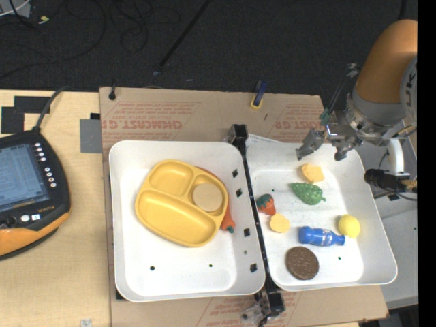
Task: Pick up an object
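Gripper (325, 146) hangs over the far edge of the right bin (381, 251), fingers splayed wide open, nothing between them. Closest candidate is the yellow-orange cheese-like wedge (313, 173), lying in the far part of that bin just below the fingertips and apart from them. Just nearer the camera sits a green leafy toy vegetable (308, 193), close to the wedge but I can't tell if they touch. Rest of that bin: a strawberry-like red piece (266, 204) at the divider side, a small yellow-orange chunk (279, 223), a blue bottle lying on its side (320, 237), a yellow lemon (349, 226), a brown round cookie-like disc (302, 262). Left bin (129, 251) has a yellow compartment plate (163, 213) with a tan round piece (208, 197) in its far right compartment, and a carrot-like orange piece (227, 221) tucked against the plate's right rim. My read: these look like hollow plastic play food, so light, rigid, slick, not fragile. The wedge likely skates or pops out if pinched on sloped faces; I'd close across its two flattest opposing sides, centred. Green piece is lumpy, better purchase across its narrow width. Bottle would roll; lemon is round and slippery. Wedge is the shortest move, mostly a straight descent, watch the bin's far wall.
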Action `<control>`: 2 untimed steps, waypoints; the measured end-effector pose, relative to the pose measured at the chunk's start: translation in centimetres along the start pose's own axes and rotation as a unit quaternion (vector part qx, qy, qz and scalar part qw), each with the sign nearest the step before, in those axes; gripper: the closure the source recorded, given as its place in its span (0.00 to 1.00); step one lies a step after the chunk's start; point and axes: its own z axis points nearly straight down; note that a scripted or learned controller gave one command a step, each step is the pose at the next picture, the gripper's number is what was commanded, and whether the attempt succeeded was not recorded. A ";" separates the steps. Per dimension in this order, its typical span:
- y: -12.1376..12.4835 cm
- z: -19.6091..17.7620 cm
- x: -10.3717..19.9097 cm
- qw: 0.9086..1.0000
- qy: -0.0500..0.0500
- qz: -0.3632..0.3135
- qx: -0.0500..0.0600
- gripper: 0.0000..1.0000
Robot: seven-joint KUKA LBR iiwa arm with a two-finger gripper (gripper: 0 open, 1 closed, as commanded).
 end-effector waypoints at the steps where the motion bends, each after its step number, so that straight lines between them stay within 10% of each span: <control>1: -6.2 3.5 8.8 1.000 0.002 -0.002 0.005 0.00; 2: -12.1 4.1 11.0 1.000 0.001 0.002 0.004 0.00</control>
